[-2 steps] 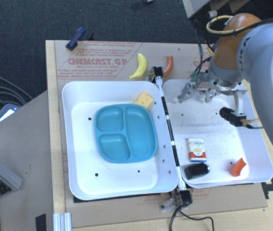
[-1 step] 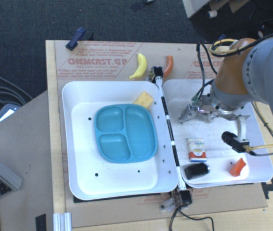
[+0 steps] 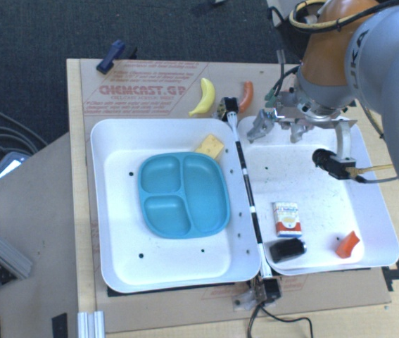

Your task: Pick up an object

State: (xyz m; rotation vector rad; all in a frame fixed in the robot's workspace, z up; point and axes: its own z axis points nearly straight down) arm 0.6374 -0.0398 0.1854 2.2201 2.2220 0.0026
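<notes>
Gripper point(image 3: 281, 125), fingers spread and holding nothing, hovers above small carton point(image 3: 286, 219) lying lengthwise toward the camera

I see my pincer point(image 3: 278, 127) low over the right bin's point(image 3: 368, 210) far edge, holding nothing. A blue divided plate point(image 3: 183, 193) fills the left bin point(image 3: 115, 210); a small carton point(image 3: 286, 218) lies right.

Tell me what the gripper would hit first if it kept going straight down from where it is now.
Probably the bare white floor of the right bin near its back wall; the gripper hangs over it, though depth is unclear.
</notes>
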